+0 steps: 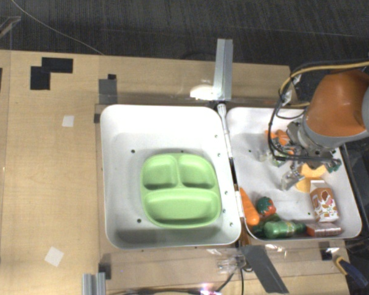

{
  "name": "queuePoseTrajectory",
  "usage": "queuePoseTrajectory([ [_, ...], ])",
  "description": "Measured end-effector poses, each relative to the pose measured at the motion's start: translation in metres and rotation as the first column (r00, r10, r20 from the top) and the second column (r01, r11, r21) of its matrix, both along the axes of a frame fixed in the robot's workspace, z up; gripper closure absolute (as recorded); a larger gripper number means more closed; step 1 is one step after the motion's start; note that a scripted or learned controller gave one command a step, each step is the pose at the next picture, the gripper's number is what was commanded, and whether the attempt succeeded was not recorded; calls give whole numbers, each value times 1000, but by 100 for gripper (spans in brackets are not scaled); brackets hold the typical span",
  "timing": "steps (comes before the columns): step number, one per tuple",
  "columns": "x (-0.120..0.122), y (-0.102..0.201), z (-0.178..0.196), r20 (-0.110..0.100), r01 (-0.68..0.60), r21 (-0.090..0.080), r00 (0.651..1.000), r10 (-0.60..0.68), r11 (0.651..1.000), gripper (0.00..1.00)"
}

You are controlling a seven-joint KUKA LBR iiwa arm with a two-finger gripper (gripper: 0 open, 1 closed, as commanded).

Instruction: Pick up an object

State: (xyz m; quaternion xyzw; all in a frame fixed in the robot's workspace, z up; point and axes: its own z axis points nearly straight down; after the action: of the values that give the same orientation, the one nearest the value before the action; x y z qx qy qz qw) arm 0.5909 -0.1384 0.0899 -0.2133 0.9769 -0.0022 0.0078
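My gripper hangs low in the middle of the right bin, under the grey wrist and orange band. A yellow wedge lies just to its right, close to touching. An orange item peeks out behind the wrist cables. Along the bin's front lie an orange carrot, a red and green piece, a green vegetable, a brown and white bottle and a small red stick. I see nothing between the gripper's tips.
The left bin holds a green divided plate. A ridge separates the two bins. A metal post stands behind them. Wooden bench stretches to the left.
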Motion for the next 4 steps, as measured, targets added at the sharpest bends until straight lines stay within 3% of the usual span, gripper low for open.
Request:
queuePoseTrajectory([
  [1, -54, -31, 1, 1, -99, -3, 995, 99, 995, 0],
  [2, 27, 23, -1, 0, -220, 0, 975, 220, 975, 0],
  [3, -42, 9, 1, -1, -247, -3, 969, 247, 969, 0],
  [4, -77, 12, 3, -9, -504, -2, 864, 504, 864, 0],
])
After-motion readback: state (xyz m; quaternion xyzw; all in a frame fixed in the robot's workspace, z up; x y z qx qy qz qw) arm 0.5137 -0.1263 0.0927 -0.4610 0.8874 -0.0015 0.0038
